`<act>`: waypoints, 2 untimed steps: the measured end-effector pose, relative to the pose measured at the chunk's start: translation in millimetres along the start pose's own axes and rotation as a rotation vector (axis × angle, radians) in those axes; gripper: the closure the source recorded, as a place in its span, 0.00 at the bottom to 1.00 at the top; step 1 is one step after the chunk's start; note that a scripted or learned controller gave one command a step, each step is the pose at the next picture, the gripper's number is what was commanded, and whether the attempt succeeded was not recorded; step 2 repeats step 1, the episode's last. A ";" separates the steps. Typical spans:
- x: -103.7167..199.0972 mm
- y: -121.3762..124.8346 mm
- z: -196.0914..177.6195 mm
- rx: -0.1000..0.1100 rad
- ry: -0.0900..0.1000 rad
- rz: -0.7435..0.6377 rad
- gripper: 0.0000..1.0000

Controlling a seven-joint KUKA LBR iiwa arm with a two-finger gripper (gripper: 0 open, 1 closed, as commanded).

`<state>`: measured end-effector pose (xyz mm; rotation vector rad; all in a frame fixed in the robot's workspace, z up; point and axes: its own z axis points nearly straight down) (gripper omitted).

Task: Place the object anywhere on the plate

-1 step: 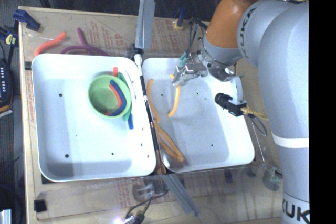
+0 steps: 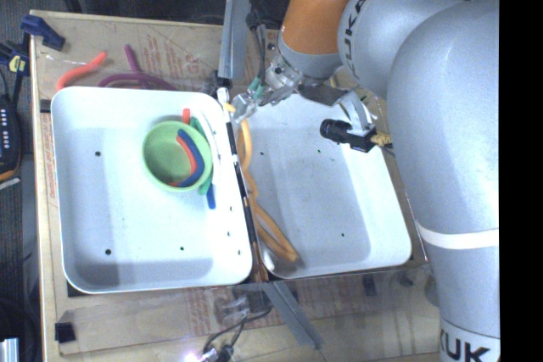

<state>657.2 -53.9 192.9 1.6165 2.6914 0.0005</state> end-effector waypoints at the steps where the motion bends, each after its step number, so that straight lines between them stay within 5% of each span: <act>1: -0.2 -0.1 0.0 0.000 0.000 0.000 0.00; 2: -0.2 -0.1 0.0 0.000 0.000 0.000 0.00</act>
